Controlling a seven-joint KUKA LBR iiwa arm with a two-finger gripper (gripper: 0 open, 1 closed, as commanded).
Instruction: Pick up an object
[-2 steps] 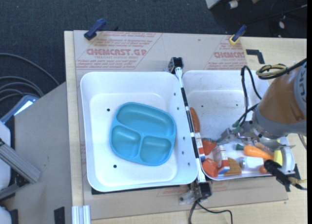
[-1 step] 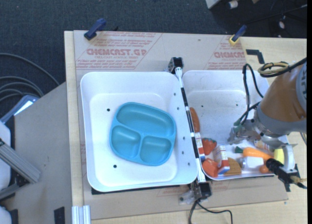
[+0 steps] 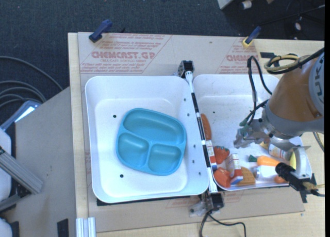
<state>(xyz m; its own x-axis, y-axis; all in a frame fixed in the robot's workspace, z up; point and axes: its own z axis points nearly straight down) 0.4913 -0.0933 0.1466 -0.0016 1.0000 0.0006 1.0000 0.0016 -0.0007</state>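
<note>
My gripper (image 3: 246,137) hangs over the right bin (image 3: 227,94), near its middle, just above and left of a heap of small toys. The heap (image 3: 240,171) lies along the bin's front edge: red and orange pieces, a white bottle-like item, a green bit and an orange carrot-like piece (image 3: 268,161). An orange elongated toy (image 3: 205,125) lies against the bin's left wall. I see nothing between the fingers. The arm's wrist covers the toys at the right end of the heap.
The left bin (image 3: 103,102) holds a blue three-compartment plate (image 3: 151,141). A black-and-white divider bar (image 3: 196,113) runs between the bins. Cables and a yellow loop (image 3: 281,63) hang at the back right. The far half of the right bin is bare.
</note>
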